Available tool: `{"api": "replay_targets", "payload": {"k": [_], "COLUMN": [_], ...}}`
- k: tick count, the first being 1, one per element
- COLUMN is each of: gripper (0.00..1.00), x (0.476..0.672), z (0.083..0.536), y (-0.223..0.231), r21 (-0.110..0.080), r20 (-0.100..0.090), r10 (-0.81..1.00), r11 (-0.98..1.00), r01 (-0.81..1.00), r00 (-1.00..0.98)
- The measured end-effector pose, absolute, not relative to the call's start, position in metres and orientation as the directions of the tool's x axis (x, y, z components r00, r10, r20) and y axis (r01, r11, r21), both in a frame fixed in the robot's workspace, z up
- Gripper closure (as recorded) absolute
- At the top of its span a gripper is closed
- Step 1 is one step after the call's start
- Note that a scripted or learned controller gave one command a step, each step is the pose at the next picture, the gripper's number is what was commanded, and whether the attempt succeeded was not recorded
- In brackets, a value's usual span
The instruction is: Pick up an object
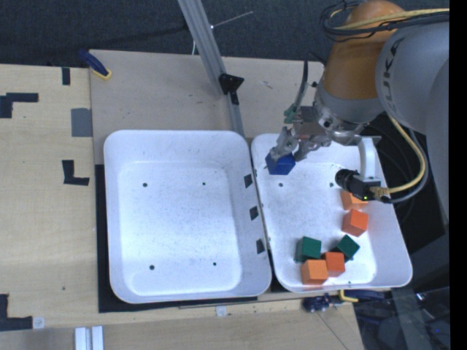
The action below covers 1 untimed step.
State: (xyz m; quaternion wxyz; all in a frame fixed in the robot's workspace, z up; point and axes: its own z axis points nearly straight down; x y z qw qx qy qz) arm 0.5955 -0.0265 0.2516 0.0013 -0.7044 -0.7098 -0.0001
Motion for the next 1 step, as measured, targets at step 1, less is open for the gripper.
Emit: {"api": "replay_targets", "payload": {"k": [1], "gripper": [1.00], "x": [0.6035], "z": [0.2520], "y": [0.0208], "r21": [-0.002], "r20": [0.001], "r10": [1.000], "r11": [0.007], "r01": [1.000], "r00": [-0.007]}}
